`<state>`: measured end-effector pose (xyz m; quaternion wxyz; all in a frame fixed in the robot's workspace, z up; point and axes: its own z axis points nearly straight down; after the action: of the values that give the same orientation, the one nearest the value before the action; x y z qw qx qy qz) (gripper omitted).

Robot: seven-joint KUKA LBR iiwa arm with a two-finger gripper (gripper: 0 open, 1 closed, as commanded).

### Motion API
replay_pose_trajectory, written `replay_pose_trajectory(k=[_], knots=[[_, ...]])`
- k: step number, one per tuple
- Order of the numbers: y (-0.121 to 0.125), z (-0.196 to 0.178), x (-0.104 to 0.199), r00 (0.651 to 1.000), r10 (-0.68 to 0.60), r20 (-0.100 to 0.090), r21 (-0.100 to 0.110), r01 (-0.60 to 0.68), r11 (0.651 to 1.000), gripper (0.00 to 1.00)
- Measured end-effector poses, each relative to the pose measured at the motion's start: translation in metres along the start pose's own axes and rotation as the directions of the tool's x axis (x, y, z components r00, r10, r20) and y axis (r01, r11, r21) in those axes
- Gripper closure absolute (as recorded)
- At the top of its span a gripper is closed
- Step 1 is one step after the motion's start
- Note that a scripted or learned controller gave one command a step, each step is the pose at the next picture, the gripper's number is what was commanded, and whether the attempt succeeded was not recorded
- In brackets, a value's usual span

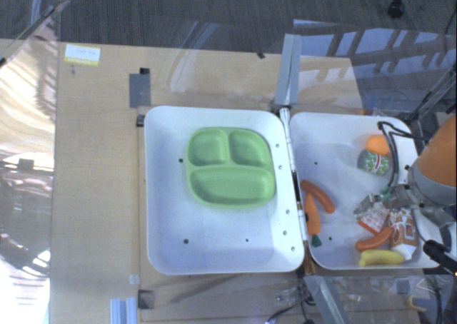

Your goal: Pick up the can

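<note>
In the camera view, the arm (437, 162) came in from the right over the right bin (335, 137), its orange band at the frame's edge. The gripper (380, 203) hung low over a cluster of small items in that bin's lower right part, and its metal tip was tangled visually with the clutter, so how far the jaws stood apart could not be told, nor whether anything lay between them. The can (375, 163), a small round thing with a green and white patterned label, lay near the bin's upper right, just below an orange ball (378, 145) and touching or almost touching it; it was apart from the gripper, above it in the picture. No writing on the label could be read. Near the gripper lay a carrot (312, 218), two sausages (318, 195) (374, 239), a banana (380, 258) and a red and white packet (403, 233), its print too blurred to read. The left bin (164, 194) held a green divided plate (230, 167). A yellow sticker (82, 53) on the bench (93, 173) bore illegible marks
</note>
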<state>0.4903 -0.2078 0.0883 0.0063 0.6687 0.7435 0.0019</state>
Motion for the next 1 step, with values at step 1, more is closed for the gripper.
replay_pose_trajectory(k=[1], knots=[[0.0035, -0.0108, 0.0007, 1.000, -0.004, 0.002, -0.007, 0.004, 1.000, 1.00]])
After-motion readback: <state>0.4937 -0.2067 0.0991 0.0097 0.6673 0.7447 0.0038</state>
